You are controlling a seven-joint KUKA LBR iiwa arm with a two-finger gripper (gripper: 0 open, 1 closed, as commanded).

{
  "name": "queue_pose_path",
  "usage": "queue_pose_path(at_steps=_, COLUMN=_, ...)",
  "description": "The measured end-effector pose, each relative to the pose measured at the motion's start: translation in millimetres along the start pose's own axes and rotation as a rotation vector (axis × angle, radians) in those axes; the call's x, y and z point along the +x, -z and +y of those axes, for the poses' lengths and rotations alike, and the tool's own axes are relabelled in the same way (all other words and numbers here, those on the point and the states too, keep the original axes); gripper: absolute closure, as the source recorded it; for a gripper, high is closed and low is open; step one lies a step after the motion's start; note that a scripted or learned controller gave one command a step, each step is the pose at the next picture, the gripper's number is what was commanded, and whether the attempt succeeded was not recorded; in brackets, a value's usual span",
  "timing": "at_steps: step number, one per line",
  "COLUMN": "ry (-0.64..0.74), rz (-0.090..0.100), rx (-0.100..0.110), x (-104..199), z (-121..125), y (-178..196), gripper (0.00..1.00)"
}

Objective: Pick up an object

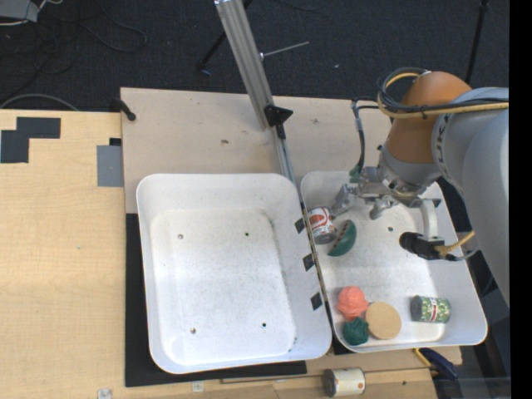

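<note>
Red can (321,223) beside the jaws (352,198)

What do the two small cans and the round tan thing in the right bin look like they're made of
Can by the divider: likely metal with a glossy printed paper label, judging by its silvery end and red-and-white wrap. Green can: probably the same, with a pale end and a green patterned label. Tan disc: matte and evenly coloured, maybe wood, cork or foam; the look leaves it open.
</note>
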State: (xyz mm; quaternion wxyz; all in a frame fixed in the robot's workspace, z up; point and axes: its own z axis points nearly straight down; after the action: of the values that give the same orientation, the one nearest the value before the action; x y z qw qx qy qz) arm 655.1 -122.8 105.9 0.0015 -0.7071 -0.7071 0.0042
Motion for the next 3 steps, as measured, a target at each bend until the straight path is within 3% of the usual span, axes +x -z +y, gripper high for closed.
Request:
queue_pose_path(at_steps=1, ry=-0.002, rz=0.002, rx=0.003, x=0.0, z=0.6, y=8.5, gripper=1.00)
queue_pose_path(at_steps=2, ry=-0.003, rz=0.004, rx=-0.007, x=0.8, z=-6.7, y=64.1, gripper=1.00)
queue_pose_path(at_steps=3, ry=-0.001, rz=0.004, rx=-0.005, x=-0.8, z=-6.1, y=94.3, gripper=1.00)
